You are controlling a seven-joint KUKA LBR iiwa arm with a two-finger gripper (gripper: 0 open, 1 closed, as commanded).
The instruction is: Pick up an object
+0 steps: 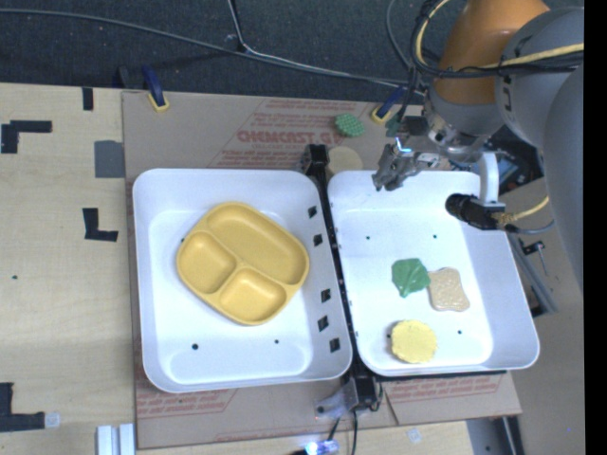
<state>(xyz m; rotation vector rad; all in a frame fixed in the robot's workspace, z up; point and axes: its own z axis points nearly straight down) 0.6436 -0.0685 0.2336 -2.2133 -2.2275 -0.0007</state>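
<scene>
In the right bin (493,349) lie three small items: a green leaf-shaped piece (410,276), a beige bread-like piece (448,289) touching its right side, and a round yellow piece (413,341) nearer the front. My gripper (390,174) hangs over the bin's back left corner, well behind these items, and nothing shows between its fingers. The orange-banded arm reaches in from the upper right.
The left bin (161,349) holds a yellow divided plate (242,262). A small green item (349,124) and a pale disc lie on the cardboard behind the bins. Black clips run along the seam between the bins. Cables cross the dark floor at the back.
</scene>
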